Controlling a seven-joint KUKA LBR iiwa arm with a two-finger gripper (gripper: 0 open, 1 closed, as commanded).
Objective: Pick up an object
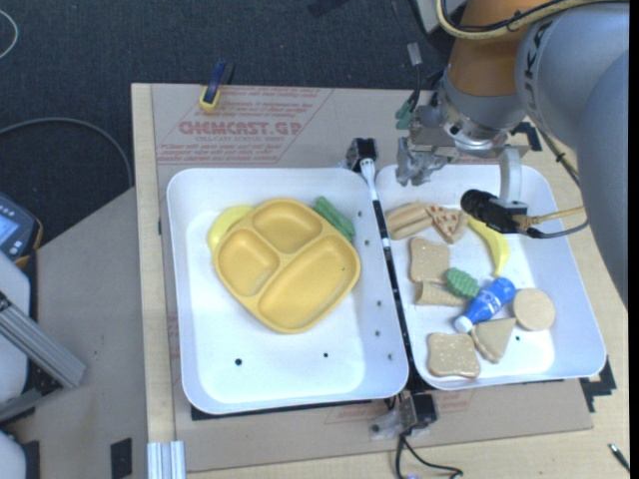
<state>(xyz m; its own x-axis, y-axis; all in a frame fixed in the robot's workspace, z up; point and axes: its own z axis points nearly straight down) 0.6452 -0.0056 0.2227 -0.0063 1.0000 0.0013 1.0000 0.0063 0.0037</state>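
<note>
My gripper [415,171] hangs over the far left corner of the right bin [579,297], open with nothing between its fingers. Just in front of it lie a tan bread roll [406,220] and a pizza slice [446,224]. Further right is a yellow banana [493,249]. Nearer the front sit a toast slice [429,259], a green pickle [461,282], a blue bottle [487,302], a round cookie [533,309] and a bread slice [452,354].
The left bin [200,347] holds a yellow divided plate [288,264] with a green piece [334,218] at its far edge. A raised divider [384,267] runs between the bins. A yellow-blue clip [213,88] lies on the board behind.
</note>
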